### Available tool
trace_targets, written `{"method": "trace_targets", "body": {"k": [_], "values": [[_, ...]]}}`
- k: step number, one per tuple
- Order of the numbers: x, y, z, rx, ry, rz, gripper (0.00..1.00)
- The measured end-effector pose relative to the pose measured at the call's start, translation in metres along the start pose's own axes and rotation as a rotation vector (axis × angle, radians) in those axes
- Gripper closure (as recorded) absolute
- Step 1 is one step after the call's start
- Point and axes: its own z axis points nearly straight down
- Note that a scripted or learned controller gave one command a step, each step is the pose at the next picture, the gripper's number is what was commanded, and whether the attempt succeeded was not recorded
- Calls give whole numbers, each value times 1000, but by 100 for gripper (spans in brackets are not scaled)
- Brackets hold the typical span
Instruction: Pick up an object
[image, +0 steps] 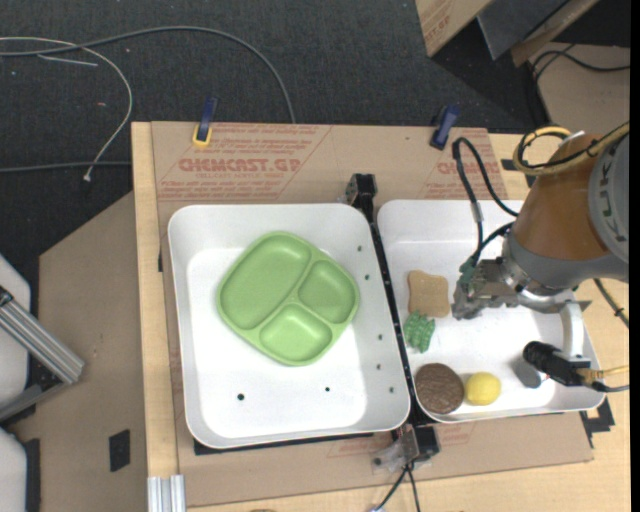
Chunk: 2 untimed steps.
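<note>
- In the right bin (495, 345), the gripper (468, 300) sits low over the left half, just right of the tan slab (428, 294). It's close enough that I honestly can't say if it's touching the slab or not.
- Can't tell whether the gripper is clenched or released either. From up here the wrist hides that end of it.
- The arm (565, 215) comes in from the right, over the bin's right side, with the orange band showing above the grey wrist.
- The stuff to pick is all in that same bin, down its left side. The tan slab lies flat about midway down. The green bit (419, 331) is right below it, just beside the bin's left wall.
- Closer to the near edge, the brown disc (439, 388) sits in the near left corner. The yellow ball (483, 388) is just to its right. Those two are really close, maybe touching, can't be sure.
- All four are lying on the bin floor.
- The left bin (200, 300) has a green plate (288, 297) with three compartments. It's turned at an angle and sits roughly mid-bin, a bit toward the far side.
- Both bins sit side by side on a brown board (150, 250) with red print on it.
- Two blue clips (206, 118) grip the board's far edge, one near each far corner.
- A thin grey cable (120, 70) loops across the dark floor (330, 50) beyond the board.
</note>
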Motion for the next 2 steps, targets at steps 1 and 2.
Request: {"method": "trace_targets", "body": {"k": [1, 2], "values": [[-9, 2, -60, -3, -1, 1, 100], [-9, 3, -62, 2, 1, 1, 100]]}}
